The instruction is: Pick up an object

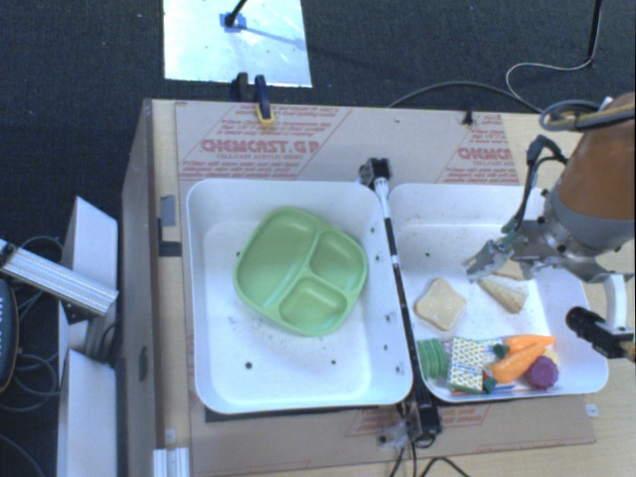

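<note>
- Where the left bin (214, 366) sits, we see a green divided plate (301, 269) lying flat in its middle.
- Moving across the divider, we find the right bin (437, 222) with a bread slice (440, 303) near its centre and green beans (432, 357), a patterned packet (467, 364), carrots (517, 354) and a purple piece (543, 371) along its near edge.
- We see the gripper (494, 257) low over the right bin, just beside a pale wedge (504, 293); whether its fingers are apart, we cannot tell.
- Further right, the arm (596, 182) bends down from the frame's edge.
</note>
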`<state>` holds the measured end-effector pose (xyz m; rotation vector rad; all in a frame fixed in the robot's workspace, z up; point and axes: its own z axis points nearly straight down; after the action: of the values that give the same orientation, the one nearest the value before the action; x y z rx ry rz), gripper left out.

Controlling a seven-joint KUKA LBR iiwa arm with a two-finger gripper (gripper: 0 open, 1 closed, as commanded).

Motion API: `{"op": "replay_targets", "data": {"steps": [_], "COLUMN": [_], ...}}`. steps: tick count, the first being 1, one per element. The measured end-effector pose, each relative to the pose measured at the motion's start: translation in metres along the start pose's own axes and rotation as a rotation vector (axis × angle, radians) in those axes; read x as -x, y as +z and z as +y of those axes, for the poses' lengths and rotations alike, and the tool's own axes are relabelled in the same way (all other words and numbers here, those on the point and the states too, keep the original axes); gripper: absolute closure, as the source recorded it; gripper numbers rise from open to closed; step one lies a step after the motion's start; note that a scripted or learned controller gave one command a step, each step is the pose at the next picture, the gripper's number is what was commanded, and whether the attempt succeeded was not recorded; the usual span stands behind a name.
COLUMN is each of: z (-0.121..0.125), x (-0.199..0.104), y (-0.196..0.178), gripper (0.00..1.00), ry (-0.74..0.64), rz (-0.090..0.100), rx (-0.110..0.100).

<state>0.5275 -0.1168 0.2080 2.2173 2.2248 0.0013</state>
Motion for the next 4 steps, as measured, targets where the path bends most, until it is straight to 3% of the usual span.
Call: {"op": "replay_targets", "data": {"steps": [1,2,3,4], "z": [0.027,-0.042,-0.041,-0.04], "x": [0.065,0.09,0.09,0.09], "y": [-0.008,0.032,0.124,0.113], "gripper": [0.0,0.0,0.0,1.0], "ry": [0.003,0.003,0.002,0.002], "rz": [-0.002,-0.001,-0.001,-0.002], "rx": [0.002,-0.001,0.002,0.003]}}
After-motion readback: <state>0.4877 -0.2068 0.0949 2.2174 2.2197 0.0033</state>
